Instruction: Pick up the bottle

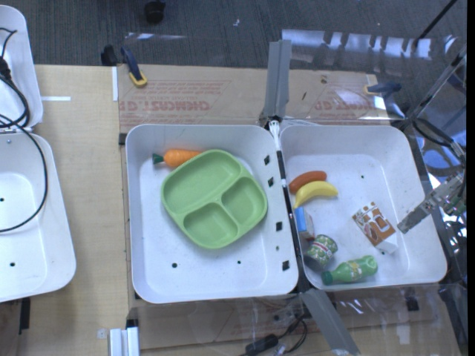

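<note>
A green bottle [350, 270] lies on its side in the front of the right bin [393, 143], its cap end pointing left, close to the front wall. My gripper [414, 218] reaches in over the right bin's right wall, slanting down to the left. It hangs to the right of and behind the bottle, well apart from it, with its tip close to a small orange and white carton [373, 226].
The right bin also holds a red sausage [307, 179], a banana [317, 193], a blue item [300, 220] and a round green and red object [322, 248] just left of the bottle. The left bin [148, 221] holds a green divided plate [214, 197] and a carrot [178, 157].
</note>
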